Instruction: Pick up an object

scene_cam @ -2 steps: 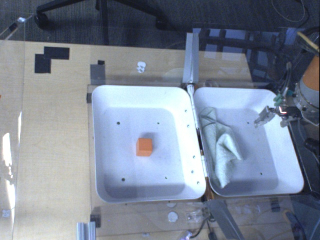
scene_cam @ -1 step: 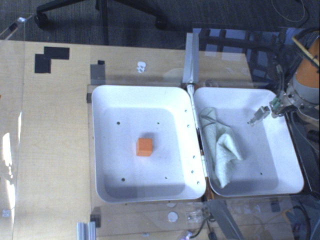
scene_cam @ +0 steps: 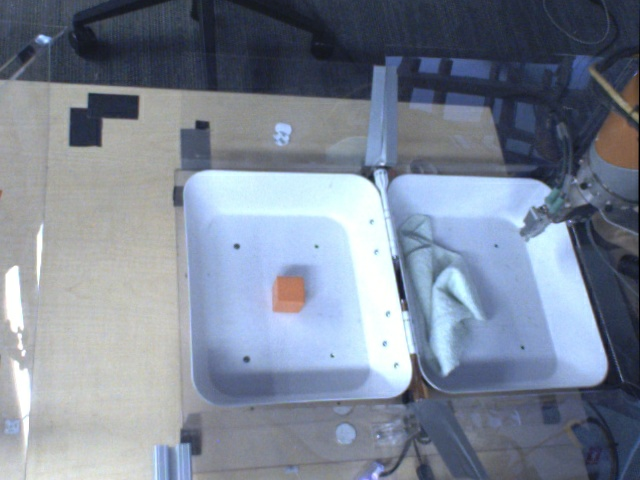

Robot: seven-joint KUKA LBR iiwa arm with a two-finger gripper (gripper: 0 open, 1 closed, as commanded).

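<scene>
The claw hangs over the far right corner of the right bin, its thin tip slanting down and to the left, just above the white floor. It is small and partly blurred here, so whether it is spread or closed cannot be told; nothing is seen between its tips. Behind it the arm comes in from the right, its orange band cut off by the frame edge, with cables running beside it.

In the same bin, well apart from the claw, a crumpled pale cloth lies along the left wall, stretching from near the far side to close to the near side. Its folds hide the bin floor beneath it, and whether anything lies under it cannot be seen. The ground between the claw and the cloth is bare white floor with a few small dark dots.

The left bin sits just beside the right one, their walls touching along the middle seam. An orange cube rests near the centre of its floor, alone and far from the claw.

Both bins stand on a light wooden table. Black L-shaped markers lie on its far left part. A metal post rises behind the seam between the bins. Beyond the table, the dark legs of a chair base spread over grey carpet.
</scene>
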